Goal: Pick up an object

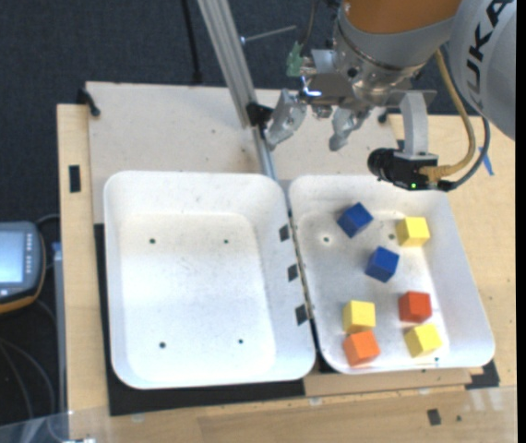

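We see the wooden bench (77, 247) carrying two shallow white bins side by side, edges nearly touching: the left bin (198, 280) and the right bin (466, 284). A pale board (161, 132) lies behind them, and a dark mat (208, 395) shows beneath their front edges.

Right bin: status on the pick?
Hand open, raised above the right bin's far edge, holding nothing. Seven cubes lie loose inside; nearest is the blue cube. Nothing blocks the descent.
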